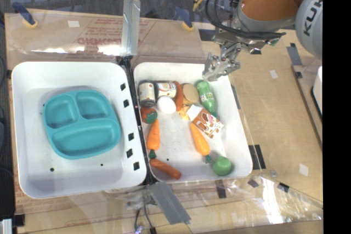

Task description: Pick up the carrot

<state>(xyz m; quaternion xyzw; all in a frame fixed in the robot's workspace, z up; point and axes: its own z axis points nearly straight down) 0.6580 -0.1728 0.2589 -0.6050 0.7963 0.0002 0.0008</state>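
Claw (219, 67) at upper edge of right bin (244, 142) — fingers' state, cannot tell — carrot (153, 136) lies lower left, well apart

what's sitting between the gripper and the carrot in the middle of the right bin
The gripper hangs over the right bin's far rim. Between it and the carrot lie the green bottle and the small printed packet, which rests against the carrot's upper end. From straight above, the carrot's lower half looks uncovered.
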